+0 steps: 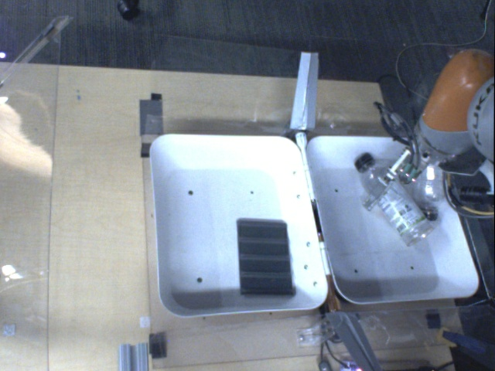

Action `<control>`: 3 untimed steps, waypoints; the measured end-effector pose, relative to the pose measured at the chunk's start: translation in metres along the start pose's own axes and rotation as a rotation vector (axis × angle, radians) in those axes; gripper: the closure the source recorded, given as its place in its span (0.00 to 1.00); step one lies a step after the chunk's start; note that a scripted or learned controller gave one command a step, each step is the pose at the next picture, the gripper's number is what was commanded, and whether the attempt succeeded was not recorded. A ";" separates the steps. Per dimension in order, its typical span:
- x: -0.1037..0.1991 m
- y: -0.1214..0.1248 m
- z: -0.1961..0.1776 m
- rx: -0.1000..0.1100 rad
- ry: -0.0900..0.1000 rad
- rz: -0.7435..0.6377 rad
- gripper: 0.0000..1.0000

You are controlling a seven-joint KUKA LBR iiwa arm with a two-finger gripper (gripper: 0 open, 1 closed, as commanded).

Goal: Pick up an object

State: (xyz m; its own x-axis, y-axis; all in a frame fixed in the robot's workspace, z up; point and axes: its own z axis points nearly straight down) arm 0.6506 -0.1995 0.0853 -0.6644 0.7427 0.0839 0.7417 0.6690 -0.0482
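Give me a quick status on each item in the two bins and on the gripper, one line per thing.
Black ribbed block: lying flat in the left bin, near its front edge, untouched.
Clear plastic bottle: lying on its side in the right bin, dark cap toward the back left.
Gripper: low over the bottle's upper end; too blurred to tell whether it has a grip.

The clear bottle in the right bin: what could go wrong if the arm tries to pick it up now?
Two risks, both guesses.
1. The clear bottle lies tilted on its side in the right bin; being round and smooth, it may roll or slip away.
2. The gripper hangs over the bottle's upper end near the black cap, not its middle, so a lifted bottle may swing and drop.
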 end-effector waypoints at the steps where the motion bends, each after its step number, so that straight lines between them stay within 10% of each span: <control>1: 0.005 0.002 0.001 -0.006 -0.025 -0.039 0.00; 2: 0.006 0.006 -0.008 -0.016 -0.035 -0.044 1.00; 3: 0.066 0.042 -0.110 -0.049 -0.094 -0.131 1.00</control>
